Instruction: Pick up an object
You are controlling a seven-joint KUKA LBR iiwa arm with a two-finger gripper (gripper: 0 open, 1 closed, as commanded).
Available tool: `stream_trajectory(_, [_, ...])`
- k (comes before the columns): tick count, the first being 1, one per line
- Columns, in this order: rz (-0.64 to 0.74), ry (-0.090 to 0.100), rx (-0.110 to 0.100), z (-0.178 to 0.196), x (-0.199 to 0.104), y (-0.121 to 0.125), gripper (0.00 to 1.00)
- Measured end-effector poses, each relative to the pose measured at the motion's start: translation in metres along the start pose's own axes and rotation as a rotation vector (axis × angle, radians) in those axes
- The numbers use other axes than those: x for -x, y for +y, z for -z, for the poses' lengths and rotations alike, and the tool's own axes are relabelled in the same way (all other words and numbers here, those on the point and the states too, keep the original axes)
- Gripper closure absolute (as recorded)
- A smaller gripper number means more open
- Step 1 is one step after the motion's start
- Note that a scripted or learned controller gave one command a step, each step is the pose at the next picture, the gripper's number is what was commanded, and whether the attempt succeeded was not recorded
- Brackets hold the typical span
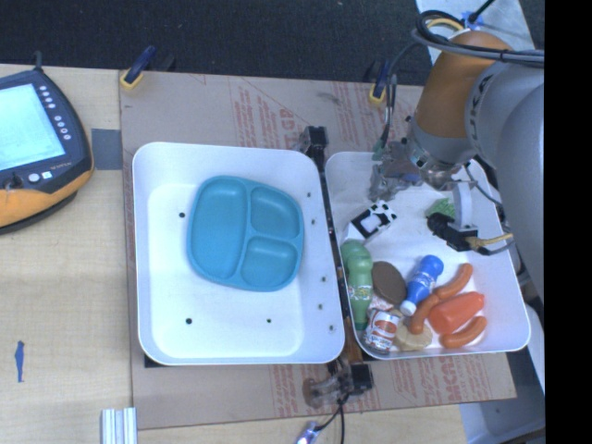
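At the far end of the right bin (pixel 514 336), above its back wall, the end effector (pixel 393 181) hangs low over bare white floor; whether it is released or clenched cannot be told from this slant, and nothing shows in its grip. Landmark for all positions: the black-and-white tag block (pixel 374 219). The end effector sits just beyond the block, toward the far rim, not touching it. The arm (pixel 458 91) leans in from the block's right, its orange band above the wrist, probably angled this way to keep the bulky links off the bin wall. No object is picked yet. Candidates lie nearer the camera than the block: a green bottle (pixel 356 271) just in front of it along the left wall, a brown oval piece (pixel 388 281) beside that, a blue-capped bottle (pixel 421 283) to the front right, then an orange-red cluster (pixel 455 313) and a small can (pixel 381 329) at the near wall. They are crowded and touching, which would make a clean two-finger grasp awkward; the isolated block looks the easiest target. Well left of the block, the other bin (pixel 153 331) holds a blue divided plate (pixel 246 233). A teach pendant (pixel 37 151) rests on the worktop (pixel 55 340) further left.
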State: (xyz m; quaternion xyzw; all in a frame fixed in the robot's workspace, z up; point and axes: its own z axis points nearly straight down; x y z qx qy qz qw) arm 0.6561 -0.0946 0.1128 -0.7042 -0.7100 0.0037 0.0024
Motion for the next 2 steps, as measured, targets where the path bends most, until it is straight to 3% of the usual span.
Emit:
stream_trajectory(1, [0.0, 0.0, 0.0, 0.0, 0.0, 0.0, 0.0])
stream_trajectory(2, [-0.002, 0.001, 0.003, -0.021, -0.001, 0.0, 0.0])
